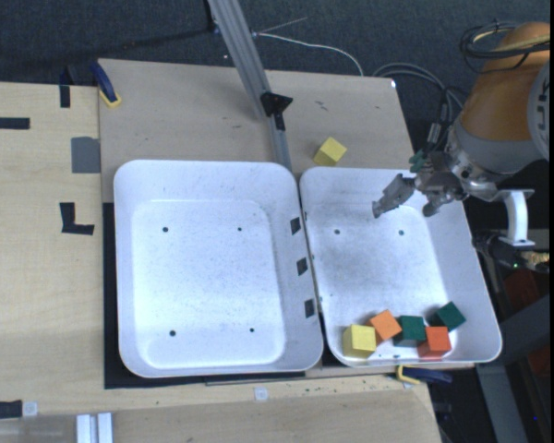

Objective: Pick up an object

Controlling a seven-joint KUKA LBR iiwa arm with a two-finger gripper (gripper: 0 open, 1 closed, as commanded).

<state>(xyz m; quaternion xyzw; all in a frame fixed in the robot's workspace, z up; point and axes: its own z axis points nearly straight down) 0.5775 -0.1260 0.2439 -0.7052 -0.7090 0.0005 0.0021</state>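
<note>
The gripper [411, 203] is seen high over the right bin [351, 257], near that bin's one o'clock corner, with its two dark fingers spread apart and nothing between them. It is carried by the grey arm [499, 109], which reaches in from three o'clock, its orange band above the wrist. Since nothing is held, the pick is judged not yet begun, and the wide spread of the fingers is probably kept so that a block can be straddled on the way down. No object lies under the gripper: the bin floor there is bare and speckled. The likely targets are found well apart from it, toward six o'clock, where five blocks are crowded against the near wall of the right bin: one yellow block [359, 340], one orange block [385, 324], one red-orange block [437, 341], and two green blocks, one [412, 329] in the middle and one [451, 316] at the far right. They are packed touching or nearly so (a tight cluster against a wall is judged awkward for a two-finger grasp, since a finger may land on a neighbour). A sixth block, a second yellow cube [331, 151], is seen outside the bins on the bench, toward eleven o'clock from the gripper, just beyond the rim. Two bins are counted; the left bin [203, 266] is seen toward nine o'clock.
</note>
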